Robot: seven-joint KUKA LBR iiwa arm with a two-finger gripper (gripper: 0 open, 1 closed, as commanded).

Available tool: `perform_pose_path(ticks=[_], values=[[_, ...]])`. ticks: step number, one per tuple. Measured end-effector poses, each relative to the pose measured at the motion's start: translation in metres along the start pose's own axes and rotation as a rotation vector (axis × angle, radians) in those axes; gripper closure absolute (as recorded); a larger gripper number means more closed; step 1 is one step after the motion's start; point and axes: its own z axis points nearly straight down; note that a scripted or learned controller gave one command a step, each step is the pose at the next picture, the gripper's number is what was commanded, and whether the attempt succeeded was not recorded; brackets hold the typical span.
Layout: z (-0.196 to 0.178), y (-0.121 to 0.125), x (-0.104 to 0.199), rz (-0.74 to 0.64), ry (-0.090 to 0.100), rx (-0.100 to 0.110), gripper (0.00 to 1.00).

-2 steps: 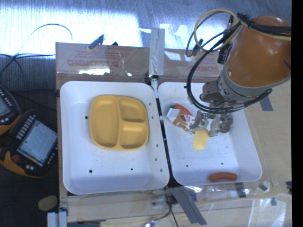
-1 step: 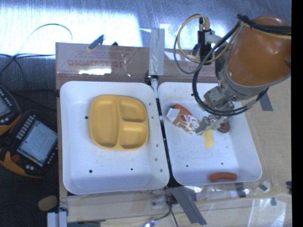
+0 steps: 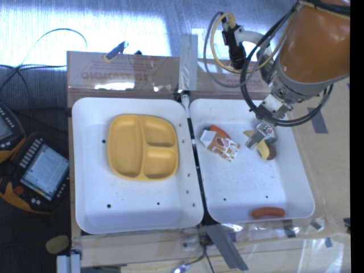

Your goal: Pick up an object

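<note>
The right bin holds three small things. An orange and white carton lies near its left wall. A yellow and brown piece lies toward the back right. A red sausage rests by the front wall. My gripper hangs low over the yellow and brown piece, right at its upper left edge and covering part of it. I cannot tell whether it is touching the piece. The grey and orange arm reaches in from the upper right.
The left bin holds a yellow divided plate. Cables loop behind the right bin near the wrist. A handheld controller lies on the floor to the left of the bench.
</note>
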Motion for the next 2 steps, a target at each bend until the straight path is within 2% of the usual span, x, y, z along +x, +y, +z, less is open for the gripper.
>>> perform_pose_path(ticks=[1, 2], values=[[0.073, 0.020, 0.030, -0.312, -0.001, 0.000, 1.00], [0.139, -0.042, -0.051, -0.639, -0.003, -0.002, 1.00]])
